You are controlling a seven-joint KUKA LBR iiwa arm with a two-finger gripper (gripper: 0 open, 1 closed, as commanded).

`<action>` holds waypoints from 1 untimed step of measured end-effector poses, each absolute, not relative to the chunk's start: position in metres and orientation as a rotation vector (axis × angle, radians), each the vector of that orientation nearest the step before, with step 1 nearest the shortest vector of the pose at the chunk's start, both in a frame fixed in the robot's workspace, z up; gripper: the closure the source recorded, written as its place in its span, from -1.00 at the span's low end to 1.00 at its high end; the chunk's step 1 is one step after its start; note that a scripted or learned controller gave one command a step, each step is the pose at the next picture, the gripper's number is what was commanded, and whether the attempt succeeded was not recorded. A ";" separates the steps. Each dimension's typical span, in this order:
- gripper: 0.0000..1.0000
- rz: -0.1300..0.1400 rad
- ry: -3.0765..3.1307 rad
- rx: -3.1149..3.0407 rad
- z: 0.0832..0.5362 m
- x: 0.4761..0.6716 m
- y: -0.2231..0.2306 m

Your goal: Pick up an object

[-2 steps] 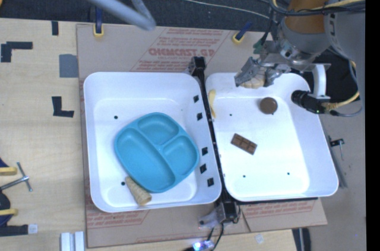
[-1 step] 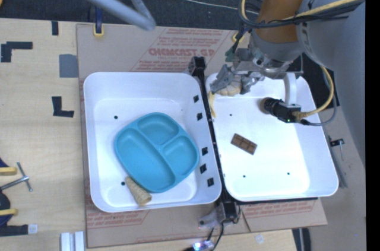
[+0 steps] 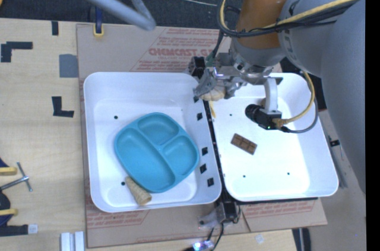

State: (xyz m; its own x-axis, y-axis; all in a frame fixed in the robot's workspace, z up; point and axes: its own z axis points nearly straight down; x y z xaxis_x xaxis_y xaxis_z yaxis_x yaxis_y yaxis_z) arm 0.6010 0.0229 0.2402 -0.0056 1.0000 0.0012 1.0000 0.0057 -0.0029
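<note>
Your gripper (image 3: 214, 88) sits over the bins' shared wall; jaw state cannot be told. The brown chocolate bar (image 3: 243, 143) lies diagonally, upper-left to lower-right, well below-right of it.

Desk with a cardboard sheet and two white bins

The pale wooden desk (image 3: 35, 125) carries black tape marks at its left and a grey patch (image 3: 68, 64) near the cardboard's edge. A brown cardboard sheet (image 3: 172, 48) with red printing lies flat on it, and the two shallow white bins sit side by side on that sheet, their inner walls touching. The left bin (image 3: 98, 125) and the right bin (image 3: 309, 178) reach almost to the cardboard's near edge. Small metal pieces (image 3: 15, 175) lie at the desk's left rim.
</note>
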 end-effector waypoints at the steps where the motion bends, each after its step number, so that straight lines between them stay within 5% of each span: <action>1: 1.00 0.004 -2.226 -2.212 0.226 0.581 0.077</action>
